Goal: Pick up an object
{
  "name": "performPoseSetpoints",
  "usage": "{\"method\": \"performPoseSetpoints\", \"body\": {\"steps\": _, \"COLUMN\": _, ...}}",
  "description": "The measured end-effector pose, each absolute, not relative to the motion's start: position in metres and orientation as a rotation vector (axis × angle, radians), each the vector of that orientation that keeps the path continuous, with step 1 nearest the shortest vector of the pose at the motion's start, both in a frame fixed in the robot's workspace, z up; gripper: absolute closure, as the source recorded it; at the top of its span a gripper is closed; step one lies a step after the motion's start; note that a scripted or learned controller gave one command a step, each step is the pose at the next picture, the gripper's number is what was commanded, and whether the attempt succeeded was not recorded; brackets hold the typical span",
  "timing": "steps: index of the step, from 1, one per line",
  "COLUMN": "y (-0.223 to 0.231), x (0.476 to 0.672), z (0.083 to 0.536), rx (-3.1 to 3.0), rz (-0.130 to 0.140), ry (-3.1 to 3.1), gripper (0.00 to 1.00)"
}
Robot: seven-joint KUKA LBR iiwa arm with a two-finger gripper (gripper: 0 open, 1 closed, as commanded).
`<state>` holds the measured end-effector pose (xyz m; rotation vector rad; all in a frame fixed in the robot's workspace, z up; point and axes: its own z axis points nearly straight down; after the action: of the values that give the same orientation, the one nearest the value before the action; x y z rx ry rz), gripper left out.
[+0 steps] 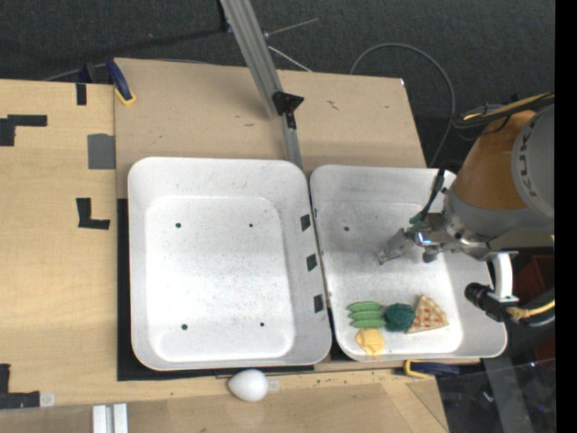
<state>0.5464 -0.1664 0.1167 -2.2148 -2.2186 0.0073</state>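
Camera view, near edge first: a white egg-shaped object (249, 385) rests on the desk (361, 115) just outside the left bin (216, 260). Inside the right bin (361, 197), along its near wall, cluster a green pod (365, 312), a dark green ball (398, 315), a yellow piece (370, 339) and a waffle wedge (428, 315). Beyond them, mid-bin, hangs the pincer (410, 244), fingers apart and holding nothing. Judged, this is the approach step; next it must travel toward the near wall and descend over one toy.
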Motion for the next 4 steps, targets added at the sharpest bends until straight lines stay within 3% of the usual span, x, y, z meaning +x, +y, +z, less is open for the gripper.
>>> {"method": "performPoseSetpoints", "body": {"steps": 1, "y": -0.167, "x": 0.548, "z": 0.13, "rx": -2.217, "rz": 0.003, "ry": -2.223, "gripper": 1.0}}
{"method": "performPoseSetpoints", "body": {"steps": 2, "y": -0.172, "x": 0.55, "z": 0.192, "rx": -2.223, "rz": -0.003, "ry": -2.226, "gripper": 1.0}}
{"method": "performPoseSetpoints", "body": {"steps": 4, "y": -0.173, "x": 0.552, "z": 0.263, "rx": -2.221, "rz": -0.002, "ry": -2.225, "gripper": 1.0}}
